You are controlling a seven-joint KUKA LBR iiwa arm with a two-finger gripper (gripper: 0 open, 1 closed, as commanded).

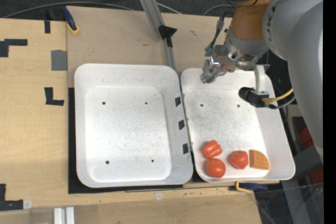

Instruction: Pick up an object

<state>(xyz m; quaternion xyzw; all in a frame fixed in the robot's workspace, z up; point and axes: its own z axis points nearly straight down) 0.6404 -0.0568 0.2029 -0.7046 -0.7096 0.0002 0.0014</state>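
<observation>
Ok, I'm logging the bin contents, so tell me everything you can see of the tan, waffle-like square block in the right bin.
The tan, waffle-like square block is small, flat-looking and roughly square, orange-tan with faint ridges across its top; it looks like toy food, perhaps plastic. It lies in the near right corner of the right white bin, close to the rim. The red rounded toy sits right beside it on its left, touching or nearly so. The gripper is far off, at the bin's far edge.
</observation>
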